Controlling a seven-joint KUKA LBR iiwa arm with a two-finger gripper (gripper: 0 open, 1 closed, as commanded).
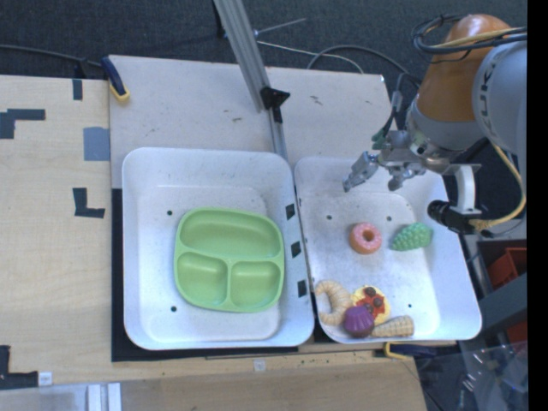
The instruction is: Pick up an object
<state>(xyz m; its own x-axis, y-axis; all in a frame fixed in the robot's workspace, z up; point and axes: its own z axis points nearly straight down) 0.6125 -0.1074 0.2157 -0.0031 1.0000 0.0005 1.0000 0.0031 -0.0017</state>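
In the right bin (445,311) lie a pink frosted doughnut (366,238), a green bumpy toy (412,237), a tan croissant-like piece (334,299), a small pizza slice (372,299), a purple round toy (358,320) and a waffle cone (392,326). My gripper (379,175) hangs over the bin's far part, above and beyond the doughnut. Its fingers (359,173) are spread apart with nothing between them.
The left bin (141,229) holds a green divided plate (229,259). A metal pole (244,41) slants down to the seam between the bins. A yellow-tipped clamp (116,80) sits at the bench's back left. Cables run behind the bench.
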